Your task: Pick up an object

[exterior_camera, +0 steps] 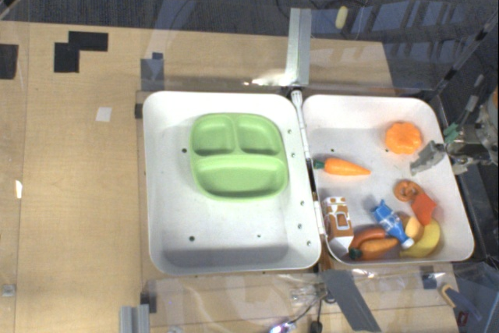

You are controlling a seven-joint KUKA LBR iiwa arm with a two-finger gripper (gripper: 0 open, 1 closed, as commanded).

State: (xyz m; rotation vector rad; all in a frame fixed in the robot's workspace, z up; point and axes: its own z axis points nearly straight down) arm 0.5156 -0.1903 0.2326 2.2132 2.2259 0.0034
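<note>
The round orange toy (pixel 402 138) sits in the right bin (pixel 366 107), near its far right corner. It looks like the closest thing to the jaws, which hang at the tip of the grey arm (pixel 461 144) by the bin's right wall. From the jaws, the toy lies at about 10 o'clock, just beside them. It is round, so it has no long side to line up with.

It is too blurry to tell if the jaws are spread or pressed together. Nothing can be seen between them.

A small orange disc (pixel 405 189) lies at about 7 o'clock from the jaws, also near. The carrot (pixel 343 166) lies farther off at 9 o'clock. Its long side runs from 9 to 3 o'clock, with the pointed end at 3.

Other toys crowd the bin's near corner. A white box (pixel 337 216) there has brown marks, too small to read.

The left bin (pixel 168 191) holds a green plate (pixel 238 154).
</note>
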